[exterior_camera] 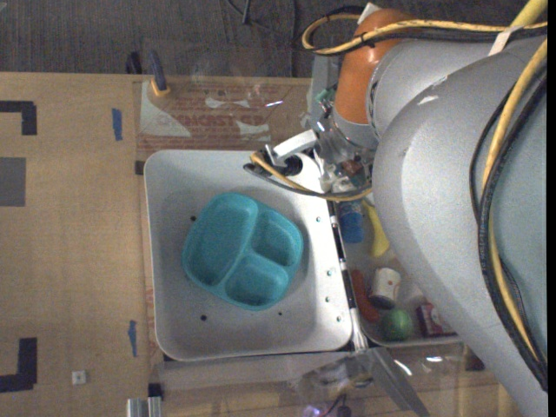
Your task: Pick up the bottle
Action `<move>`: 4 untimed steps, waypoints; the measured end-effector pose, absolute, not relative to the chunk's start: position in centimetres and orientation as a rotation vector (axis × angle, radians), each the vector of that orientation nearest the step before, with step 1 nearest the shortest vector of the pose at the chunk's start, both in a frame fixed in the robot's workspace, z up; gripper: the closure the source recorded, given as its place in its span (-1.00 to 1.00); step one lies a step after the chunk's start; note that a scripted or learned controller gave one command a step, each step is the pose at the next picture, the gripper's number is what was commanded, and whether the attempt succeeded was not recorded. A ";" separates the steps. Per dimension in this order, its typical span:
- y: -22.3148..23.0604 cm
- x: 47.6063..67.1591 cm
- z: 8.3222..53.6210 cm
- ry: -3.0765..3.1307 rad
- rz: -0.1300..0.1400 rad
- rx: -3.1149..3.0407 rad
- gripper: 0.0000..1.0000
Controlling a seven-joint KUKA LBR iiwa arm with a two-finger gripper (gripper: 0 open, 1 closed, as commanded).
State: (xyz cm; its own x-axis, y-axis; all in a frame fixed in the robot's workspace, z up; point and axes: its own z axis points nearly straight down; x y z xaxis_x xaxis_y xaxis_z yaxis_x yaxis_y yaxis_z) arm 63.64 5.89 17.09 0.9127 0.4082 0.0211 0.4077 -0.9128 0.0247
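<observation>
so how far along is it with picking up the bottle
Nothing looks done yet: the blue thing, which may be the bottle, lies in the right bin beside a yellow thing, not lifted. In hand: the tool hangs just above it, toward the view's top, near the wall between the bins. Left: the whole grasp and lift.

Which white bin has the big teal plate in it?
The bin on the view's left holds the teal plate; the other bin, under the arm, holds small things instead.
</observation>
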 end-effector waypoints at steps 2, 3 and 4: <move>-8.5 65.2 20.1 0.569 -0.009 3.093 1.00; 0.0 64.4 30.1 0.440 0.003 3.111 1.00; 9.3 62.5 31.9 0.368 0.003 3.120 1.00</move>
